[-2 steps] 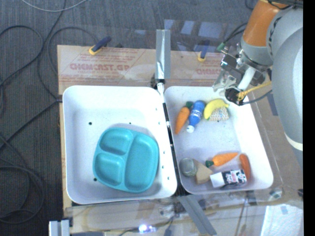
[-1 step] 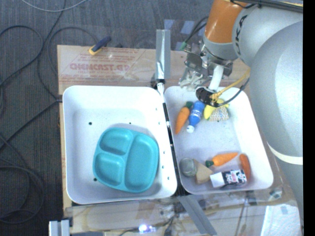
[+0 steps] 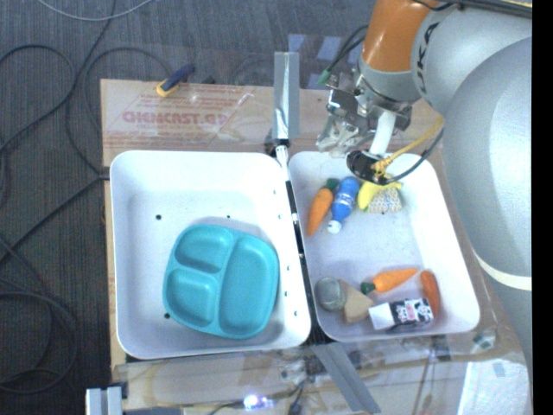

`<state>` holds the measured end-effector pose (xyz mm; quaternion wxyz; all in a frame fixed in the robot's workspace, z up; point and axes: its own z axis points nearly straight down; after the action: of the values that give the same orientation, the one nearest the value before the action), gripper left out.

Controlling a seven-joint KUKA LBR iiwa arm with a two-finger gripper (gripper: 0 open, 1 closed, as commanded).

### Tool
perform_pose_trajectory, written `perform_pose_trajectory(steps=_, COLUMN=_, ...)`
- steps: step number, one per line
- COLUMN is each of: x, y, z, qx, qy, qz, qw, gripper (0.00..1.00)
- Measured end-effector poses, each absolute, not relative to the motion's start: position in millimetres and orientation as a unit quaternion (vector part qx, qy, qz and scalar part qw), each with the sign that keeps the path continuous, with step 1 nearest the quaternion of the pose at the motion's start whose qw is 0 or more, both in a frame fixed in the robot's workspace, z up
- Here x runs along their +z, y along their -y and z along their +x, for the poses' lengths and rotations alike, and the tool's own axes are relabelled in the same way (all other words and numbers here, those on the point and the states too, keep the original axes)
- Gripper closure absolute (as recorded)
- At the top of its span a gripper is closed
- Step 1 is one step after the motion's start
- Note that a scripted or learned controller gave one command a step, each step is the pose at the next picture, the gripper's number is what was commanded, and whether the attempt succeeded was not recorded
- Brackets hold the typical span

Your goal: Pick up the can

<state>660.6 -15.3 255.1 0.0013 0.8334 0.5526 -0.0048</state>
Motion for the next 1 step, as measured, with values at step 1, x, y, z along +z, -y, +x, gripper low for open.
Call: perform_pose_trajectory(steps=1, x=263.3, y=15.2, z=660.5, qx=-0.0073, qy=-0.553, qz=0.833, qw=0.002, gripper=1.0)
